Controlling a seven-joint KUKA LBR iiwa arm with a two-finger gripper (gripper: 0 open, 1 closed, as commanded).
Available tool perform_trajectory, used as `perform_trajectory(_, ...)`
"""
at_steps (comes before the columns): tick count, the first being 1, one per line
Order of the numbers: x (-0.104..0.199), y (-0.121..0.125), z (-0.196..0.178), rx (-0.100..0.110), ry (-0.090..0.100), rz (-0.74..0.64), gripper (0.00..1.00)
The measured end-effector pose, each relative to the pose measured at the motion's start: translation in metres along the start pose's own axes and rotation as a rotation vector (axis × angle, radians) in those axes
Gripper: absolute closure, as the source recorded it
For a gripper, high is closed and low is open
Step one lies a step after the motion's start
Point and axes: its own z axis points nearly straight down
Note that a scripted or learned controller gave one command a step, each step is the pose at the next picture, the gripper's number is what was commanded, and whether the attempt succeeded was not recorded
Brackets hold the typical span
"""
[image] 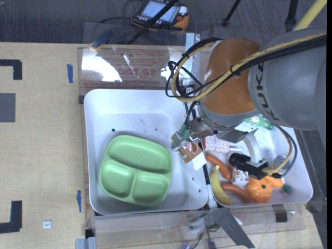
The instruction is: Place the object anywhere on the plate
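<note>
A green plate (136,168) with three compartments lies in the left bin (104,108), towards its front. My gripper (184,138) hangs over the dividing wall between the two bins, just right of the plate's far right corner. A small brown and white object (193,152) sits right under the gripper, above the divider; whether it is gripped or resting there is not visible. The arm's grey and orange body (233,82) covers the back of the right bin.
The right bin (303,185) holds a yellow banana (219,187), an orange pumpkin-like toy (260,189), two red-orange pieces (217,164), a pink and white packet (217,146) and something green (261,122). A clear panel (129,66) stands behind the left bin.
</note>
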Motion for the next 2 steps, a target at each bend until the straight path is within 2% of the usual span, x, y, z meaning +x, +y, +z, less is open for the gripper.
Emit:
perform_trajectory(1, 0.0572, 0.0182, -0.0220, 0.001, 0.000, -0.046, 1.00)
perform_trajectory(2, 0.0570, 0.0182, -0.0222, 0.000, 0.000, -0.046, 0.00)
